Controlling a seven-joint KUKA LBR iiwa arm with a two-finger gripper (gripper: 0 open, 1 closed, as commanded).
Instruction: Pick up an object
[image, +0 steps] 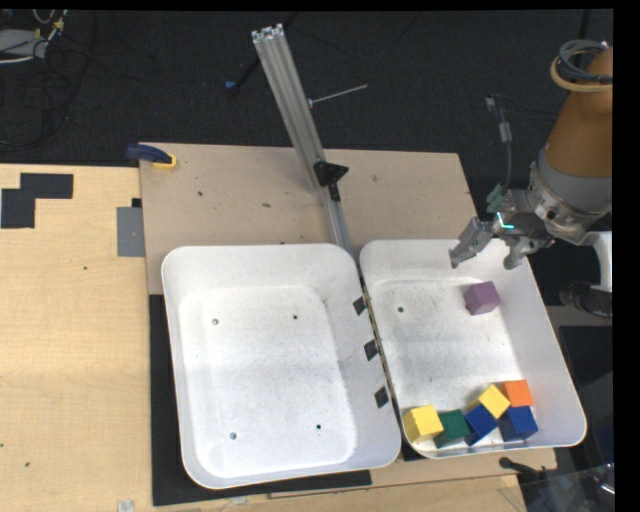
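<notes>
A purple block (482, 297) lies alone in the upper part of the right bin (440, 350). Several blocks cluster at that bin's near right corner: a yellow one (423, 421), a green one (451, 428), another yellow one (493, 401), an orange one (517, 391) and two blue ones (518, 424). My gripper (490, 248) hangs over the right bin's far rim, just above and beyond the purple block. Its two fingers (466, 246) are spread apart, open, with nothing between them.
The left bin (260, 360) sits beside the right one, joined by black clips (368, 348). A slanted aluminium post (295, 110) rises behind the bins. The arm's orange band (580, 120) stands at the far right.
</notes>
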